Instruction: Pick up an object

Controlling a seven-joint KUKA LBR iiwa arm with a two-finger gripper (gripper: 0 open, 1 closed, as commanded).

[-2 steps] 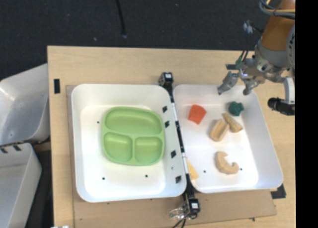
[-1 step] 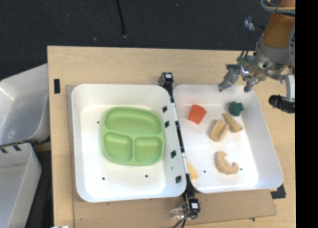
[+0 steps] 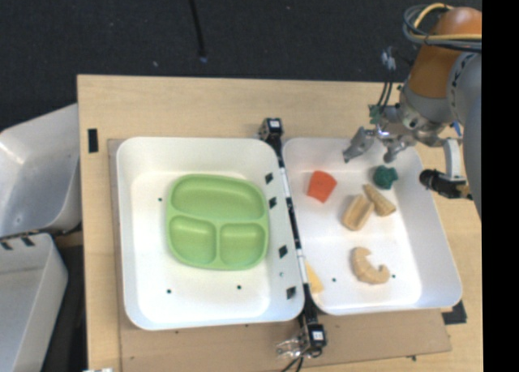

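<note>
**Gripper open above far edge of right bin, nothing held**

Gripper [image 3: 375, 146] hovers over the right bin [image 3: 430, 281], fingers spread apart with nothing between them. Just beside it: small dark green object [image 3: 384, 175]. Orange block [image 3: 321, 186] lies left of that. Two tan pieces [image 3: 366, 205] touch in a V, long axes running diagonally. Curved tan piece [image 3: 369, 267] lies nearer. Left bin [image 3: 138, 297] holds a green divided plate [image 3: 217, 221].

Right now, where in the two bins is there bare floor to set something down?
Left bin: a bare band rings the green tray. Right bin: free between orange block and curved tan piece. Crowded around the dark green piece, under the gripper.
</note>
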